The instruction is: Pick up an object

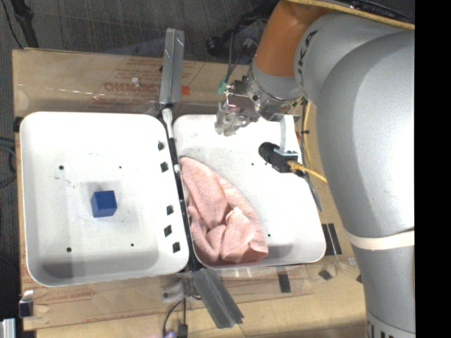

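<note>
While the pincer (229, 122) hangs over the right bin's (296, 210) far edge, you cannot tell its spread; nothing shows between its fingers. You'll find the pink cloth (218, 213) crumpled along that bin's left wall, and the blue cube (103, 203) in the left bin (42, 189).

The right bin's (296, 217) right rim is hidden by the arm (366, 118). The hand (229, 122) is blurred, and the arm is cut off by the frame's edges.

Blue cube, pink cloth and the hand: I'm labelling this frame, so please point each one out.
blue cube (103, 203), camera view, on its top face.
pink cloth (217, 213), camera view, on its middle folds.
hand (229, 122), camera view, at its fingertips.
</note>
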Robot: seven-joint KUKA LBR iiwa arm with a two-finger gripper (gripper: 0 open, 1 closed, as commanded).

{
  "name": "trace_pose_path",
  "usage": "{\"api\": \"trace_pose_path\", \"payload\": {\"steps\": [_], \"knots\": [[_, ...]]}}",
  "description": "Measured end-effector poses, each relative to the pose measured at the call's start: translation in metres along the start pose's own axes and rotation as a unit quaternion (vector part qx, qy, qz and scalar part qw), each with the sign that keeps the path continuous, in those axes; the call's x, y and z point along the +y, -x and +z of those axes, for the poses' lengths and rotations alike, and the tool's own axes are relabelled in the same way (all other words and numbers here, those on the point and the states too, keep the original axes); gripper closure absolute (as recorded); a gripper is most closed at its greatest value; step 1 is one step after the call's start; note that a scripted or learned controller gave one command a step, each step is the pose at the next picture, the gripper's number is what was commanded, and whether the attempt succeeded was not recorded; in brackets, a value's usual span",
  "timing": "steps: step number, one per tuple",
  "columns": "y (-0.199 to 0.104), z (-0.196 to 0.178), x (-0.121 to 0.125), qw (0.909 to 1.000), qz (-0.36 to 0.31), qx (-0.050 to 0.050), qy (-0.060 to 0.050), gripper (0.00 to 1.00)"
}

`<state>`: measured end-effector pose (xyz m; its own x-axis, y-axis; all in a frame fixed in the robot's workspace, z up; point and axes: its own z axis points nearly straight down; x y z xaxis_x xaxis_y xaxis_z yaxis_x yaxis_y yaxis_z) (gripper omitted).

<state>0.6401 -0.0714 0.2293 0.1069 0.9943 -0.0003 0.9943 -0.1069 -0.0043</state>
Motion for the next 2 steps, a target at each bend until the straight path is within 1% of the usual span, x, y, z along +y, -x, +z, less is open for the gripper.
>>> {"api": "trace_pose_path", "payload": {"steps": [1, 2], "knots": [[-0.029, 0.01, 0.012, 0.999, -0.045, 0.0, 0.001, 1.0], [-0.05, 0.008, 0.011, 0.9984, -0.056, -0.001, 0.001, 1.0]]}}
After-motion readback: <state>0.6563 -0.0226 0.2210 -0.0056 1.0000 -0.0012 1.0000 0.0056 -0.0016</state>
